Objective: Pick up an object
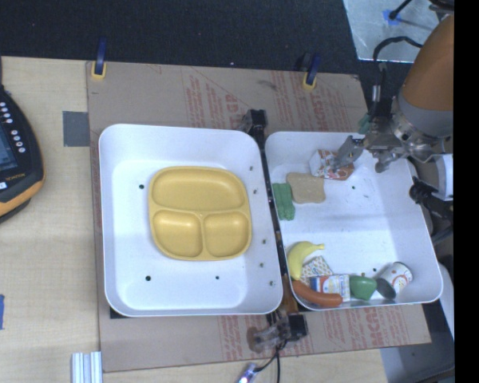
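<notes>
My gripper [364, 155] hangs open over the far part of the right bin [399, 222], with nothing between its fingers. Its left finger [346, 151] is right beside a crumpled white and red packet [327, 165]. A tan bread slice [305, 187] lies just left of the packet, and a green piece [283, 200] sits by the bin's left wall. At the near edge are a banana [302, 253], a small printed carton [326, 281], a sausage [318, 297], a green vegetable [364, 287] and a tipped can [396, 278].
The left bin [124, 238] holds a yellow divided plate [199, 212]. An orange and black hand-held controller [4, 154] lies on the bench at far left. Clamps [309, 67] pin the cardboard sheet under the bins. The right bin's middle floor [367, 230] is bare.
</notes>
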`<state>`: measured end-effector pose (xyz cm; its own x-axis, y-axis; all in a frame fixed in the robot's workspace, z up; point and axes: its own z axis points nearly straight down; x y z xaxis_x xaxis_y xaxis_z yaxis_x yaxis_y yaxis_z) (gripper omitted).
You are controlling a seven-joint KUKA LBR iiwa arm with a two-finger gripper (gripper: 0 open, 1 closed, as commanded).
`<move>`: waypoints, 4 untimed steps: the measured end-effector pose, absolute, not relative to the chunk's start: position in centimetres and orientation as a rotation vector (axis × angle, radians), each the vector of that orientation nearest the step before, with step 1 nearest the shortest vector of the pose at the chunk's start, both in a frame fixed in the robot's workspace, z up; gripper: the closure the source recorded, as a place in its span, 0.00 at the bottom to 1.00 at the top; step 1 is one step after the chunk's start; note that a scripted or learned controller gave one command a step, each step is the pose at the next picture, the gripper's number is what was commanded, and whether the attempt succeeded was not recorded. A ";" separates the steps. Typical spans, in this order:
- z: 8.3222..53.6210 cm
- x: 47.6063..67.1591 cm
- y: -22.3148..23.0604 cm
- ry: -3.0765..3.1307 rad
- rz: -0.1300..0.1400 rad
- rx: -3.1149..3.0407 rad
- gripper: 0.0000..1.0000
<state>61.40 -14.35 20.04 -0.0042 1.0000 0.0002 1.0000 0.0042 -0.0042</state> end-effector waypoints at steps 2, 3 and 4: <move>15.0 65.6 -10.3 -2.229 0.007 -2.212 1.00; 14.9 65.6 -10.3 -2.229 0.008 -2.211 0.00; 11.6 66.1 -20.6 -2.228 -0.019 -2.210 0.00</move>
<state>66.11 -20.56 11.60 -0.0084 0.9999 0.0111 0.9999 0.0083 0.0063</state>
